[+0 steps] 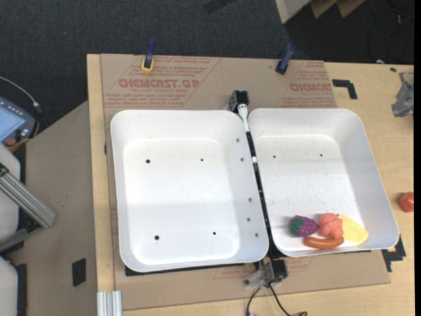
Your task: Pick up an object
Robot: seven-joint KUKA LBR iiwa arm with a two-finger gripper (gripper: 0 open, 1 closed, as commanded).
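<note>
Presently, four small toys are clustered at the lower right of the frame, in the right bin (368, 157): a purple piece (303, 226), a red piece (331, 224), a yellow piece (355, 232) and an orange sausage shape (323, 242), all touching. A grey form at the right edge is taken for the gripper (402, 101); its opening cannot be told. Two pieces could be pinched together, or the bin's front wall struck, because the cluster is packed against it.

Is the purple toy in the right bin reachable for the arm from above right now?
Probably yes. The purple toy lies uncovered in the right bin, with nothing above it. The orange toy crowds its right side and the sausage-shaped piece lies just below, so room is tight.
</note>
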